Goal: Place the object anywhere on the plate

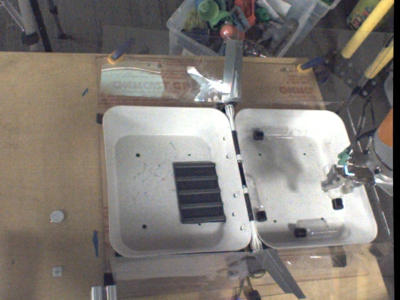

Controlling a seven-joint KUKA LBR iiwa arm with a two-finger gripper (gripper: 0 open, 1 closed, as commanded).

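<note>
1. Near edge of the right bin [359, 230]: a clear tube with a black cap [314, 231] lies flat along this edge. A second black-capped piece [260, 216] sits at the near-left corner, against the wall shared with the left bin [119, 167].

2. Right edge of the right bin: the gripper [340, 177] stands low over the floor, just inside the rim. A small black piece [337, 203] lies just beside it on the near side. Whether the two touch cannot be told. Whether the gripper is open or closed, and whether it has hold of anything, cannot be told either; nothing is plainly seen in its grasp.

3. Centre of the left bin: a dark ribbed slab [199, 192] lies flat, well apart from the gripper. It is judged to be the plate. Nothing lies on it.

4. Far-left corner of the right bin: another clear piece with a black cap [258, 134].

5. Status: the object to be moved is judged to be one of the small pieces in the right bin, most likely the one beside the gripper. Placement is not done. Remaining steps: secure the piece, carry it over the shared wall, release it on the slab.
</note>
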